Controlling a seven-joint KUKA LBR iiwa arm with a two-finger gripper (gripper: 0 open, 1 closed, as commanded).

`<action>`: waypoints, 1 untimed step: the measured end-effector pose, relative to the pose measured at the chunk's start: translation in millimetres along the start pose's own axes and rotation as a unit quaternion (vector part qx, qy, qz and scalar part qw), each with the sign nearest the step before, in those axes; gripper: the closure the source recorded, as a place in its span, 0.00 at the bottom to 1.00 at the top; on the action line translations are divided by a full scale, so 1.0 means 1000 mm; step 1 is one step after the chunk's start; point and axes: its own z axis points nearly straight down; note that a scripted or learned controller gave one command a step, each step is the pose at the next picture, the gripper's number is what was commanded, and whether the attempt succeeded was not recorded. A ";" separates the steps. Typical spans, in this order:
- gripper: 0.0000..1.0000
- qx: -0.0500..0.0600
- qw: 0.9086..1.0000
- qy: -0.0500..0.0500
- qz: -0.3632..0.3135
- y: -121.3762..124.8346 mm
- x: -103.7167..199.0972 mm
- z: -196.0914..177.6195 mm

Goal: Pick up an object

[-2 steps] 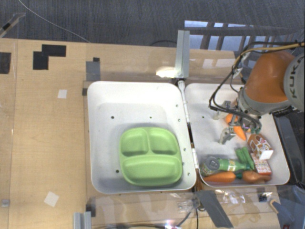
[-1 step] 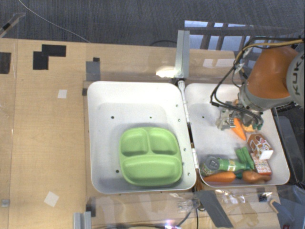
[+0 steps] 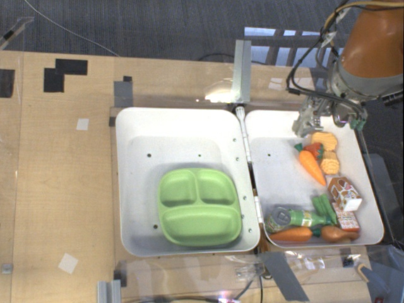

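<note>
My gripper (image 3: 308, 124) hangs over the far right part of the right bin (image 3: 278, 169), just left of and above a yellow corn piece (image 3: 324, 141). Nothing shows between its fingers. Below it lie an orange carrot (image 3: 311, 166) and a second corn piece (image 3: 330, 165). Further toward the front right are a small red and white carton (image 3: 344, 197), a green bottle (image 3: 297, 219), a green vegetable (image 3: 326, 208) and an orange sausage-shaped toy (image 3: 291, 235).
The left bin (image 3: 136, 137) holds a green divided plate (image 3: 199, 206) near its front. A metal post (image 3: 242, 68) stands behind the wall between the bins. The arm's orange band (image 3: 372, 36) looms over the far right corner.
</note>
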 end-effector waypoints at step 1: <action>1.00 0.000 1.000 0.000 -0.001 0.001 0.000 -0.008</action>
